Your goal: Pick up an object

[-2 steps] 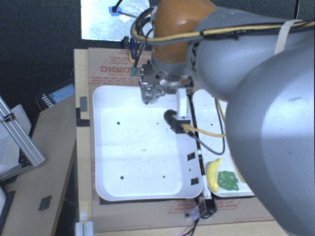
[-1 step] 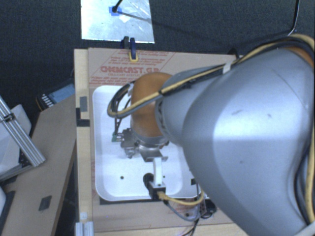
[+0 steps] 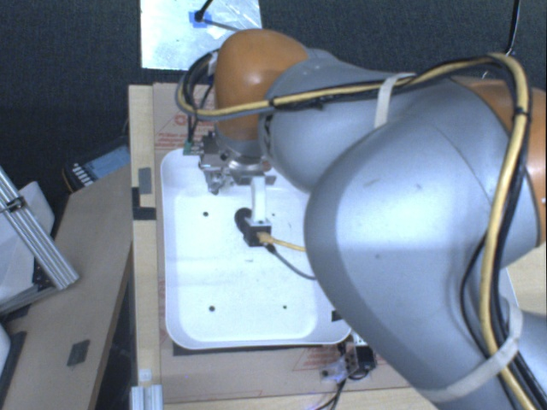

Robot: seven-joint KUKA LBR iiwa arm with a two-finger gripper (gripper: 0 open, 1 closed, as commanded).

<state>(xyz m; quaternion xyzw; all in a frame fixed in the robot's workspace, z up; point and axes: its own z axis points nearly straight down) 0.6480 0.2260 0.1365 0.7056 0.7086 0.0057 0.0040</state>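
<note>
fingers hang over the far left corner of the white bin, and i cannot tell whether they are parted or closed. the object to pick is hidden; i judge it lies rightward of them, under the grey arm.

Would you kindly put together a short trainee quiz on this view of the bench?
1. True or false: the pincer is above the far left corner of the white bin, as the camera sees it.
2. What colour is the band above the wrist? A orange, B green, C blue.
3. Fill the gap: the arm reaches in from the view's ____.
Key: 1 true; 2 A; 3 right.
</note>
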